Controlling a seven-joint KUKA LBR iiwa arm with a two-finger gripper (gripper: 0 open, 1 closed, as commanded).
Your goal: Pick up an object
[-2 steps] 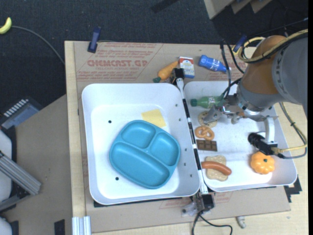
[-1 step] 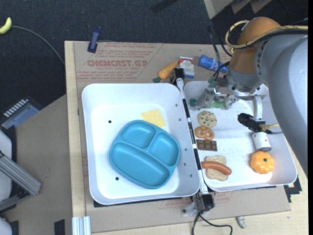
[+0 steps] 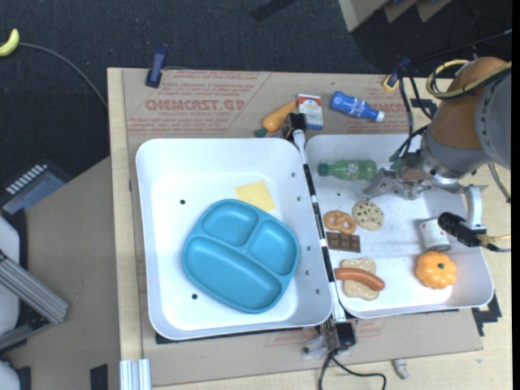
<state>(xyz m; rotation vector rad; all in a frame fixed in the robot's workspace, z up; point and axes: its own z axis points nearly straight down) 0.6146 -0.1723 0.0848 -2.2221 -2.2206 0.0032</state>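
The two-finger gripper [image 3: 392,184] is hanging low over the rear part of the right shallow white bin [image 3: 481,287], and whether it is open or closed cannot be told; nothing is showing between its tips. Just to its left a green plastic bottle [image 3: 348,169] is lying on its side. Just in front of it a round chocolate-chip cookie [image 3: 367,214] is sitting beside a brown pretzel [image 3: 339,220]. Farther forward an orange toy pumpkin [image 3: 435,270] and a hot dog in a bun [image 3: 359,279] are resting. Well to its left, a blue divided plastic plate [image 3: 240,254] is lying in the left white bin [image 3: 154,218].
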